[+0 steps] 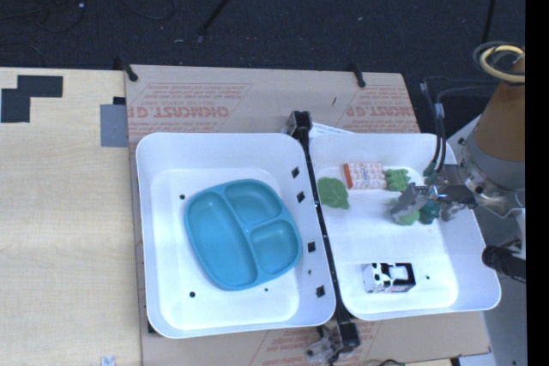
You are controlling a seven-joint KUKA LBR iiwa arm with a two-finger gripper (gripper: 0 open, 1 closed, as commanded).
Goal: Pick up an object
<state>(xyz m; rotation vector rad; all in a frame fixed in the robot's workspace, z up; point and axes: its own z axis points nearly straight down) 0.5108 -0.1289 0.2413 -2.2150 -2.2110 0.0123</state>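
Observation:
My gripper (410, 207) reaches in from the right and hangs low over the right bin (467, 291), near its right side. A small green piece (397, 179) lies just up and left of it, and a greenish bit (426, 216) shows right beside the gripper's tip. I cannot tell whether that bit is held. A green leafy toy (333, 193) lies at the bin's left. A red and white packet (364, 175) sits at the back. A black and white toy (389, 277) rests near the front.
The left bin (163, 270) holds a blue divided plate (243, 231). A black divider (314, 219) runs between the bins. The arm's orange band (502, 120) stands at the right edge. Cardboard (232, 103) lies under the bins.

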